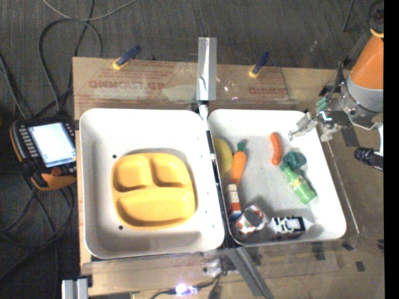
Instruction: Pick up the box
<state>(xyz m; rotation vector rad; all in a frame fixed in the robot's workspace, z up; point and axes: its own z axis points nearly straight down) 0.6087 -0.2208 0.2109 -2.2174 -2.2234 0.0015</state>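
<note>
From the overhead camera, the claw (310, 122) hovers over the right bin's (336, 185) far right corner, nothing between its fingers as far as I can see, though whether they're spread is beyond telling. The box (290, 225) lies at the near edge of that bin, well apart from the claw, long axis running left-right.
</note>
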